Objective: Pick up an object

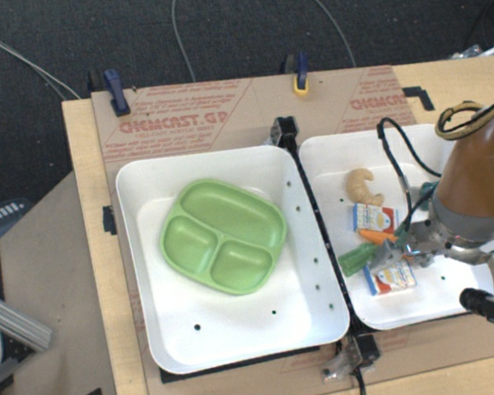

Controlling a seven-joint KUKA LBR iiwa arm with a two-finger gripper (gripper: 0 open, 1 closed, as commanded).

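Note:
In the right bin (444, 301) lie several small objects: a tan croissant-shaped piece (363, 185), a small blue and white carton (373, 217), an orange piece (377, 235), a green stick-like item (360, 258), and a second blue and white carton (391, 277). The arm's orange and grey wrist (482, 182) hangs over the right side of this bin. My gripper (406, 247) reaches left from it, down among the orange piece, the green item and the lower carton.
The left bin (161, 332) holds a green divided plate (223, 235). A black clamp (285, 129) sits between the bins at the back. Cables (455, 117) loop over the arm near the right bin's far corner.

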